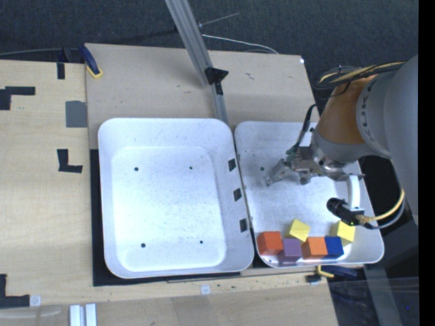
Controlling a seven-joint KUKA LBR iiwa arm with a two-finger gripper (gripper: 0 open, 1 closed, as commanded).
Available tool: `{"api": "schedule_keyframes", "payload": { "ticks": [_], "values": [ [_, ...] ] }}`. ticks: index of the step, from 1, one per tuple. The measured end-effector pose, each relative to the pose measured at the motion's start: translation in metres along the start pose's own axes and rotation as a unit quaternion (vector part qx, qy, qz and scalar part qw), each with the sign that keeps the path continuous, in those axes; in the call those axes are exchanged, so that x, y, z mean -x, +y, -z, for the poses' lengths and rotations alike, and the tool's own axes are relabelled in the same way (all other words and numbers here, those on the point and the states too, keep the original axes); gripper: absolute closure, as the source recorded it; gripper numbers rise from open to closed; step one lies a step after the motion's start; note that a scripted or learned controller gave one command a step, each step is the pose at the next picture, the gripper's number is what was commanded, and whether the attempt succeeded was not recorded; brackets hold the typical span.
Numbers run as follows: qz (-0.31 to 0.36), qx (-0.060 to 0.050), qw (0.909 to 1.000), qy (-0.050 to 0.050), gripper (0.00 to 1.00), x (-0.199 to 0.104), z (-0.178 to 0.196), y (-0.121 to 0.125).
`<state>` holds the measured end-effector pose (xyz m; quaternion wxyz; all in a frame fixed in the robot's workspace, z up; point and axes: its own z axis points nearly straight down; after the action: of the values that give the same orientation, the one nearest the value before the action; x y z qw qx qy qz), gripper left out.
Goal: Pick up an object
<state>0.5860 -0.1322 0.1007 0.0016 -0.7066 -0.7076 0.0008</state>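
Reaching in from three o'clock, the smooth grey arm [387,114] hangs its metal gripper [282,172] over the speckled floor of the right bin [255,148]. Whether it is released or clenched, I cannot tell; nothing shows between its tips. Small matte blocks cluster toward six o'clock in that bin: an orange cube [270,242], a purple one [291,248], a second orange [316,247], a blue [334,247] and two yellow [299,230] [346,231]. The wrist hides part of the bin's far wall. The left bin [109,182] is rounded, glossy white plastic.
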Motion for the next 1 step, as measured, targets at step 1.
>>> {"api": "schedule_keyframes", "payload": {
  "ticks": [1],
  "values": [
    [0.000,-0.001,1.0000,0.001,1.00,-0.0006,0.0096,-0.0002]
  ]
}}
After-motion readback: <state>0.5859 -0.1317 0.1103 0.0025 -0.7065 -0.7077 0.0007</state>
